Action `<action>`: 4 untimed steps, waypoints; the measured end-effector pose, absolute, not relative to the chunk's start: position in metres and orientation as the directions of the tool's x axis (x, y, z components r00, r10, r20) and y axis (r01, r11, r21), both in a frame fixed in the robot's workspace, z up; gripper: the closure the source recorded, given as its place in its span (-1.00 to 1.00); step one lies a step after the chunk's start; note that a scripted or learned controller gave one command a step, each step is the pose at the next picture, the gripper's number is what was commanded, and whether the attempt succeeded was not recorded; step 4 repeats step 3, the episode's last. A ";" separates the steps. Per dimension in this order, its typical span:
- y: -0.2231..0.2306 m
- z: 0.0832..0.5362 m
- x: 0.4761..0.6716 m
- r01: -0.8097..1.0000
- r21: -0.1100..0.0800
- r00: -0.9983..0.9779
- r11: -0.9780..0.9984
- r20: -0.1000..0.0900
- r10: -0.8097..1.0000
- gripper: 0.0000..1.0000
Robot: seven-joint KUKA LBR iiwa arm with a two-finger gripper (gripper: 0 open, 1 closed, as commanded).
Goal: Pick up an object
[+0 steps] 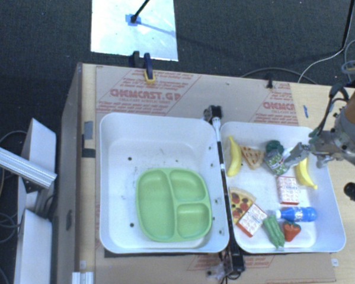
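The right bin holds several toy foods. A yellow banana lies along its left wall, with a pizza slice beside it. A dark green item and a crinkled packet lie near the back middle. My gripper hangs low over the bin's back right, its tip right beside the packet and above a second banana. Nothing shows as held. Nearer the front lie a red-and-white carton, a blue bottle, another pizza slice, a small box, a green vegetable and a strawberry.
The left bin carries a green divided plate. A raised divider runs between the two bins. The arm comes in over the right bin's far right corner. Cables trail at the bench's back right.
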State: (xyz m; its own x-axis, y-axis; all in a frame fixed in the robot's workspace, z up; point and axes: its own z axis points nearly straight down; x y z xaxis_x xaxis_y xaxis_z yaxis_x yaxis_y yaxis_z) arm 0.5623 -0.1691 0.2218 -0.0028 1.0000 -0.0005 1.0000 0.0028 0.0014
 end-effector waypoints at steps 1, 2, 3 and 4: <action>-0.162 0.089 0.618 1.000 -0.001 -0.003 0.003 0.000 1.000 -1.00; -0.162 0.102 0.620 1.000 0.005 -0.005 0.005 -0.001 1.000 1.00; -0.036 0.185 0.571 1.000 0.004 -0.005 0.005 0.001 1.000 1.00; -0.036 0.185 0.571 1.000 0.004 -0.005 0.005 0.001 1.000 1.00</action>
